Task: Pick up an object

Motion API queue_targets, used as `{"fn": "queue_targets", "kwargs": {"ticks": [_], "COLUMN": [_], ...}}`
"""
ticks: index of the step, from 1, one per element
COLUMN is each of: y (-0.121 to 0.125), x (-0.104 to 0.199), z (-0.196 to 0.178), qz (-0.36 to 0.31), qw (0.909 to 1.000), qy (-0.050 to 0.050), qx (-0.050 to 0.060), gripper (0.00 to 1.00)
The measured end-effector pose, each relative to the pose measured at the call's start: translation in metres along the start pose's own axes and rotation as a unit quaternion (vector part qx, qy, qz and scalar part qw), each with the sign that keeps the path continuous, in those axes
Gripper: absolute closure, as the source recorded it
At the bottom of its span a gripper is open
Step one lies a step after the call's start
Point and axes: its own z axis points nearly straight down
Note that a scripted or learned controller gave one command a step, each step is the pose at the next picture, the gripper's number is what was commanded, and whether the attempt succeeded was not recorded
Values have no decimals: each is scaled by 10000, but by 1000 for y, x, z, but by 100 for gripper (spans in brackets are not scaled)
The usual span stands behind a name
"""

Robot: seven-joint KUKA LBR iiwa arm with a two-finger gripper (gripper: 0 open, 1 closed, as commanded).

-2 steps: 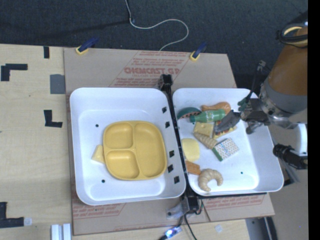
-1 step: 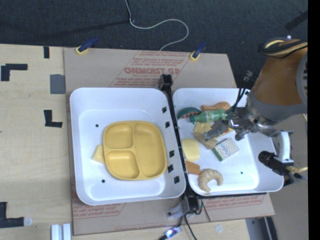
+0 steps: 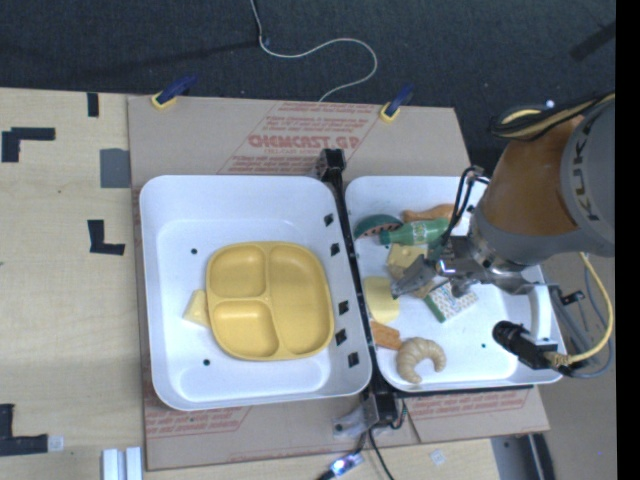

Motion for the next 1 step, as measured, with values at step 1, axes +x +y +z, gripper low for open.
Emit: {"fn": "queue_targets", "kwargs": {"ticks": [1], "y": [5], "x": [-4], "z": [61], "qz": [0], "qw": [10000], "qy": [-2], "qx": [-1], "gripper": [0]}}
